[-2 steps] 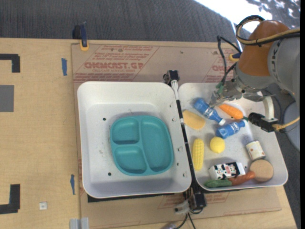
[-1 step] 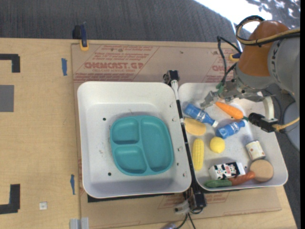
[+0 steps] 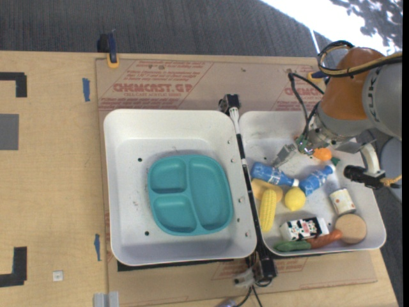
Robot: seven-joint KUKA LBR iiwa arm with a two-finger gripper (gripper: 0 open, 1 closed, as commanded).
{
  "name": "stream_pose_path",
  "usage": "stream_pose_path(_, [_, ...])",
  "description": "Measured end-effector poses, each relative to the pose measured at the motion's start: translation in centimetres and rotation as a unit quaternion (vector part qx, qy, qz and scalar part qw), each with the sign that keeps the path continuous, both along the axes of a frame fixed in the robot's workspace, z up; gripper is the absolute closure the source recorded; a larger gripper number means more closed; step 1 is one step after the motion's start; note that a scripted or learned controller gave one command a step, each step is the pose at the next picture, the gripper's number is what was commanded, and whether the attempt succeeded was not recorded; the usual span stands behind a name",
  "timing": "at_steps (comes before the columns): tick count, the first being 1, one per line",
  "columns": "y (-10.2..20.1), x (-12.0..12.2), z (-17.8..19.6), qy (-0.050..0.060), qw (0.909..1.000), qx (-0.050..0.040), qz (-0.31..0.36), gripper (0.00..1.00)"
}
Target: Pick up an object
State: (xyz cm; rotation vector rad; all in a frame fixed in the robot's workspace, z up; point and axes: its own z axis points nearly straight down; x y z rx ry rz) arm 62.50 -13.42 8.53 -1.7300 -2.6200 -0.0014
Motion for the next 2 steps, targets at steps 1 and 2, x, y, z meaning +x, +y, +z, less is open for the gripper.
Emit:
stream_pose_path(1, [-4.0,-1.3,0.3,0.000,0.9781,0.0128,0.208,0.00])
stream_pose_path(2, [-1.3,0.9,0.0,-0.003,0.9499,-0.0015,0.312,0.00])
